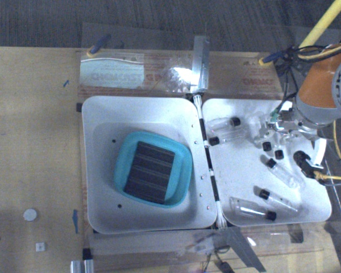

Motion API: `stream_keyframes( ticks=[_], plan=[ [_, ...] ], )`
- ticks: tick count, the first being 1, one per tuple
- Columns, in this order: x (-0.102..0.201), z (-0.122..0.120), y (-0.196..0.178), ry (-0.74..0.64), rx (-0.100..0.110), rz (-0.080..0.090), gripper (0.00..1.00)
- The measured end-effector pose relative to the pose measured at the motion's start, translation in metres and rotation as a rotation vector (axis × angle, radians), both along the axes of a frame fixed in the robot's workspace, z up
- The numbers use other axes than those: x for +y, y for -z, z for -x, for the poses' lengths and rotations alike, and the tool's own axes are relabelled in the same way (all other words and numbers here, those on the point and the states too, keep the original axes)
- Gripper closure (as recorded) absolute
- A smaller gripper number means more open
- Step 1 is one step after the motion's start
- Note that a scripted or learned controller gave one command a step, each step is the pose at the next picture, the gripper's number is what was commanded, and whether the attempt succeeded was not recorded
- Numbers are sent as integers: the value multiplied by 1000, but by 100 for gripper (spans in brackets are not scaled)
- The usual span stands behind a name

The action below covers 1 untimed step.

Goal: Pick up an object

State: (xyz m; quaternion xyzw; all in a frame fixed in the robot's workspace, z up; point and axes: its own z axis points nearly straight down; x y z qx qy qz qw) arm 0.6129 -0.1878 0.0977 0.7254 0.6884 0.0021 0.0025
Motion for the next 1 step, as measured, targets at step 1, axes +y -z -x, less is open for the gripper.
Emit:
stream_keyframes(
  ticks=[1],
  plan=[
    [39,3,-119,122,7,0,100]
  ],
)
